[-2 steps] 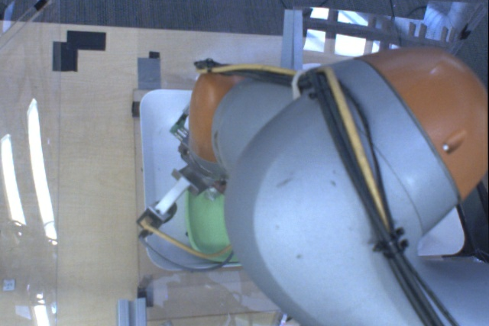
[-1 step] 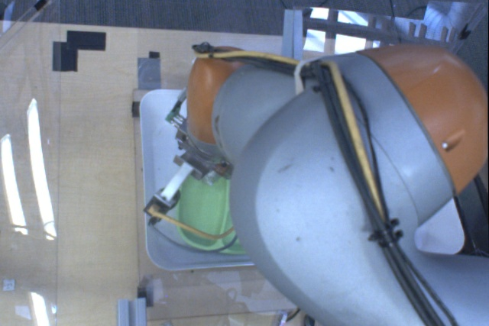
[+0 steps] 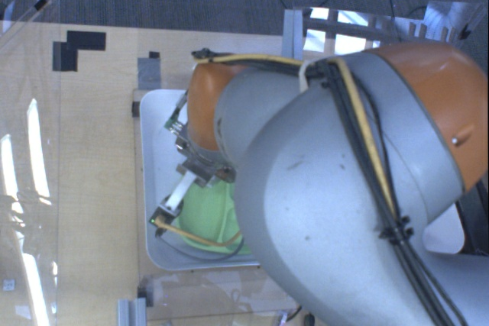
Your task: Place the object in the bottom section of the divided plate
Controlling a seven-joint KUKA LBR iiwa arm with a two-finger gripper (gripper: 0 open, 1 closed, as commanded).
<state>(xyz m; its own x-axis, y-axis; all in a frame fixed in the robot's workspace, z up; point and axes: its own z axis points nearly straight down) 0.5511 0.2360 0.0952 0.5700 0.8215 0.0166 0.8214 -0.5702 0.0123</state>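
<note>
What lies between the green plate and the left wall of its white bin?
In the camera view, only bare bin floor separates the green plate from the left wall.

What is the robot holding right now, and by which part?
It cannot be told: the grey arm hangs low over the green plate in the white bin and hides anything it might hold.
</note>
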